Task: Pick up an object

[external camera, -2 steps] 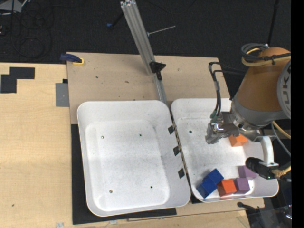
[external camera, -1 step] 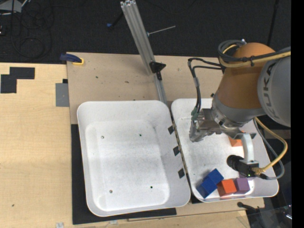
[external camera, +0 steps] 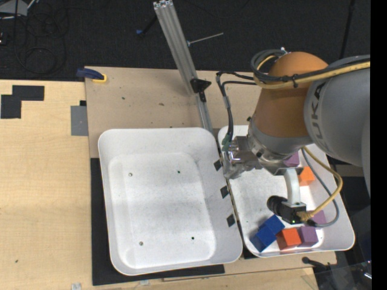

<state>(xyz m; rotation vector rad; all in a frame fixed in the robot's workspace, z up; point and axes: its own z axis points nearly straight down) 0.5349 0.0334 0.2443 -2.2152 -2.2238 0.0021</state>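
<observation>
Quick count: two shallow white bins side by side on a pale wood bench (external camera: 42,192), both smooth plastic with rounded corners. The left-hand bin (external camera: 121,144) has a handful of tiny dark specks on its floor. All the pickable stuff is in the right-hand bin (external camera: 249,201), bunched toward its near and far-right parts. That's one blue block (external camera: 268,231) lying tilted at the near edge, and an orange block (external camera: 290,238) just beside it. A purple block (external camera: 309,235) is next to that, so those three sit in a row, close enough to look like they're touching. Further back there's a second orange block (external camera: 306,175) and a second purple block (external camera: 293,160) peeking out from under the arm. There's also a pale purple sliver by the cable that might be a third, hard to say. They're all chunky, matte, square-edged pieces. The grey arm (external camera: 341,119) with its shiny orange band (external camera: 290,95) hangs over the right-hand bin. The gripper (external camera: 234,164) is down by that bin's left wall, well apart from the row of blocks. Can't tell if it's open or closed from this angle, and I see nothing held in it. Three little black tabs (external camera: 224,192) run along the seam between the bins. One ribbed aluminium bar (external camera: 179,50) leans in from the back.
</observation>
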